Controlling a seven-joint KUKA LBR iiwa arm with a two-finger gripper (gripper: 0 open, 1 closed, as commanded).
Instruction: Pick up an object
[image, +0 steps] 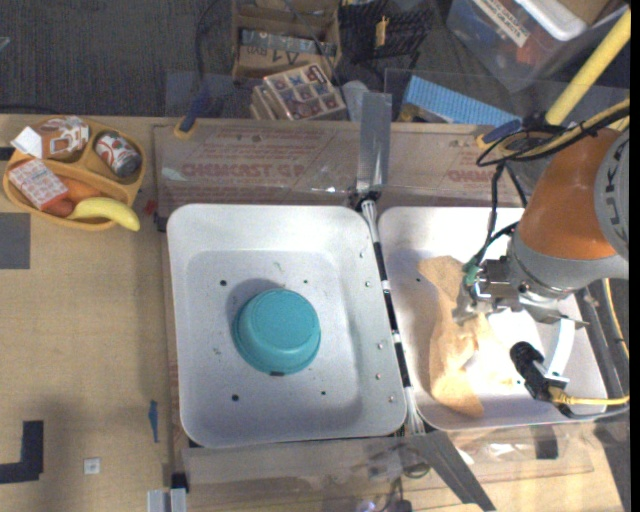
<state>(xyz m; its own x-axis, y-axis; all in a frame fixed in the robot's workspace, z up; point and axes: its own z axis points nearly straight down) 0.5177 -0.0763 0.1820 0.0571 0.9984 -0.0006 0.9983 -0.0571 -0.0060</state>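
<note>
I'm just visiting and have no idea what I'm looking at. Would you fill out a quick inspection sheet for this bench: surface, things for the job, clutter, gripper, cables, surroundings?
Surface: two white bins side by side, left bin and right bin, on a wooden bench.
Job's things: teal bowl upside down in the left bin; tan cloth crumpled in the right bin.
Clutter: orange tray of toy food with a banana, on the bench at far left.
Gripper: gripper low over the cloth; finger state unclear.
Cables: black cables by the arm.
Surroundings: boxes behind the bench.
</note>
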